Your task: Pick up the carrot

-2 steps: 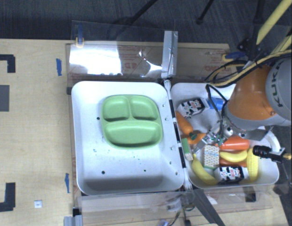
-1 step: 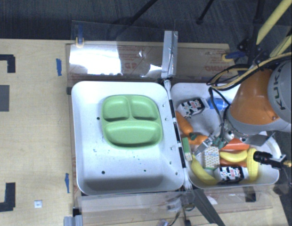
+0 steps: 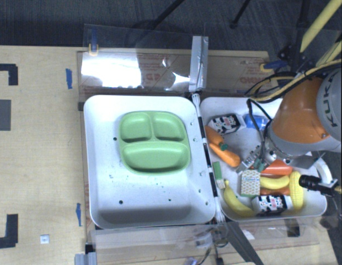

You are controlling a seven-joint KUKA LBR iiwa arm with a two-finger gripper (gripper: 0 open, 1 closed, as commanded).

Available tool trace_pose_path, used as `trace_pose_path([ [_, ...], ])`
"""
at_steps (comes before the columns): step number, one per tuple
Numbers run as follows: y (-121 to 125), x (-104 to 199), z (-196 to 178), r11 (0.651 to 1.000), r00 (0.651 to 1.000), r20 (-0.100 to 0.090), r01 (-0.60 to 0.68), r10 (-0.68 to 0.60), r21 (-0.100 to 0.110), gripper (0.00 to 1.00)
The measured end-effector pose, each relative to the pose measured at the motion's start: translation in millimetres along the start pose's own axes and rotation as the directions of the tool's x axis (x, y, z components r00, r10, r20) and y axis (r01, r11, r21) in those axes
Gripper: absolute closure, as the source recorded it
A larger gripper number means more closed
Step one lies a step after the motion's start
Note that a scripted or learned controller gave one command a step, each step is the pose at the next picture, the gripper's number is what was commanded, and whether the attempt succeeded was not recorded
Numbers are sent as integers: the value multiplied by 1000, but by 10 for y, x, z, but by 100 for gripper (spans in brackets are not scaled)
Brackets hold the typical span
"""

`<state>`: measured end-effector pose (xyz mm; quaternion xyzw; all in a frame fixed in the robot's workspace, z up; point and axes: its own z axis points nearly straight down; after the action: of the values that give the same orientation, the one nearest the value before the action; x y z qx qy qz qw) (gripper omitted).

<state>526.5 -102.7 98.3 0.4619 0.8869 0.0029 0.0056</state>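
The carrot lies in the right bin, near its left wall, orange and slanting down to the right. A second, shorter orange piece sits just above it. My gripper hangs low over the bin's middle, right of the carrot's lower end and close to it. The arm's orange band covers the bin's upper right part. Nothing can be seen held in the gripper.
Around the gripper lie a banana, a yellow corn cob, a red-orange item, a beige speckled block and two cow-patterned bottles. The left bin holds a green divided plate.
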Motion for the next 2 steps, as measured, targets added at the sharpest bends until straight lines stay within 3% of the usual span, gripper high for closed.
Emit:
trace_pose_path([
  [1, 1, 0, -1, 1000, 1000, 0, 0, 0, 0, 0],
  [2, 5, -7, -98, 1000, 1000, 2, -2, 2, -3, 100],
])
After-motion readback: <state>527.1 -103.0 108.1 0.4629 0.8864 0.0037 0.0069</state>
